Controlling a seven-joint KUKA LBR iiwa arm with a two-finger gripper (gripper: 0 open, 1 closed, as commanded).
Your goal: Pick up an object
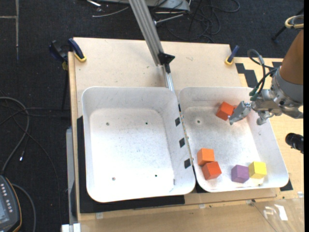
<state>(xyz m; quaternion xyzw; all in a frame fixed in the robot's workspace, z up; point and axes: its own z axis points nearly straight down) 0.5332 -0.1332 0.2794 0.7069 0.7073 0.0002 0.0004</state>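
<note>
Camera view: arm enters at 3 o'clock, gripper (249,113) spread wide over the right bin (193,105), nothing between its fingers. Orange-red block (224,110) touching or just beside the fingertip (236,115) on its 9 o'clock side. Bin's 6 o'clock edge: orange cube (206,155), red cube (211,170), purple cube (239,173), yellow cube (258,169). Left bin (91,129) at 9 o'clock.
</note>
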